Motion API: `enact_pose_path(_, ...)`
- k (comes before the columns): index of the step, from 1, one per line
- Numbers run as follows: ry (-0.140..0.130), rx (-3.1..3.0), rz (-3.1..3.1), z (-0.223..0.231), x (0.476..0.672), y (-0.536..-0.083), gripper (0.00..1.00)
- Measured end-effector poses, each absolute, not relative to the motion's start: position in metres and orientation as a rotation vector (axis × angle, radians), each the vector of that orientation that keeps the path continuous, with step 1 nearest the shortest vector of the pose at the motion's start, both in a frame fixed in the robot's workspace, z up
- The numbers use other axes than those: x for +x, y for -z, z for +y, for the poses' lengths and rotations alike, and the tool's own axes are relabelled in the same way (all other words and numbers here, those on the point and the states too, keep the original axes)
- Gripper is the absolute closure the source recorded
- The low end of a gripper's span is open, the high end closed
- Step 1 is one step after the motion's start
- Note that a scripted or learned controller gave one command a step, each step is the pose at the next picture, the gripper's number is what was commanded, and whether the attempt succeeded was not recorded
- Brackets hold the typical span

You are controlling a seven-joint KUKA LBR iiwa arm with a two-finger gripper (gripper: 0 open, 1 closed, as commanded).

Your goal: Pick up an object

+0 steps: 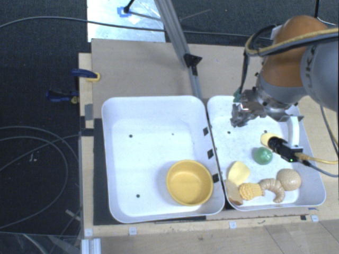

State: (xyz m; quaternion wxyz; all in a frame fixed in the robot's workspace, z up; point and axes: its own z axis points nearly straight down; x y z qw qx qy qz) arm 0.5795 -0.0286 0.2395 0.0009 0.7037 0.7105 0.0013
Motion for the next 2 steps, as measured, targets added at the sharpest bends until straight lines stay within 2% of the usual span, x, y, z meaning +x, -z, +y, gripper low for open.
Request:
enact_pose_path(1, -0.007, 2.208, 2.231, 0.018, 0.609, -0.246, 1.00)
enact_pose_path(2, -0.005, 2.210, 2.233, 0.069, 0.619, -0.240, 1.00)
